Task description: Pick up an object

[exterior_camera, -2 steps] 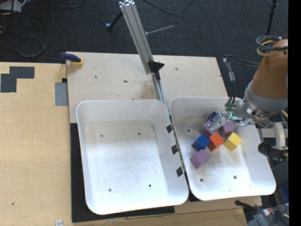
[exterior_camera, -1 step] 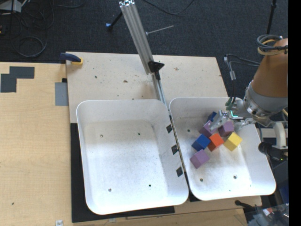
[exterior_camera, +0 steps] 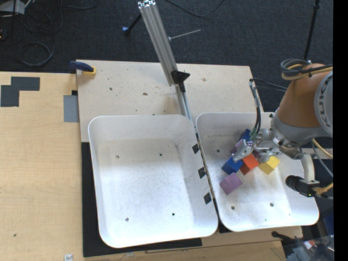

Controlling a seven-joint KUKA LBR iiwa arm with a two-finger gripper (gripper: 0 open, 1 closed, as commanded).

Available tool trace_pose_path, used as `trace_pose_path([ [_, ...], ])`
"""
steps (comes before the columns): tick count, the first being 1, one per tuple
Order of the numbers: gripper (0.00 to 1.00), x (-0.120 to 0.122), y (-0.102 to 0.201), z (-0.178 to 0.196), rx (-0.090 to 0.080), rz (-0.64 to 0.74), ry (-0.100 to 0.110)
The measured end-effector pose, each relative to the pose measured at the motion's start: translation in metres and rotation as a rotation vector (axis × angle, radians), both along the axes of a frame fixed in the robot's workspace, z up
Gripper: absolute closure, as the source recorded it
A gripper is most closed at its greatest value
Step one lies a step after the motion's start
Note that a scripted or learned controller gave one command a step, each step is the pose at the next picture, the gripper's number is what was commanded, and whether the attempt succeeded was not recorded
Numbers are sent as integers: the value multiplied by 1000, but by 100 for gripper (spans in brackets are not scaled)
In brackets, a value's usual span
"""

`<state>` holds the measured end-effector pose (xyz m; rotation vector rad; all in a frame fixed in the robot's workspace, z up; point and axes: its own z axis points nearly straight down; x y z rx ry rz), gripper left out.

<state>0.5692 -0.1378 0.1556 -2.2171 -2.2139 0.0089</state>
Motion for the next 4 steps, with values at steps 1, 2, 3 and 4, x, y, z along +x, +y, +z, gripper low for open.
trace_pose_path([
  [1, 0, -1, -1, -30, -8, 0, -30],
  [2, 0, 8, -3, -38, -13, -5, -51],
  [3, 100, 11, -5, -25, -14, -11, -58],
  [4, 100, 8, -8, 37, -3, 2, -13],
])
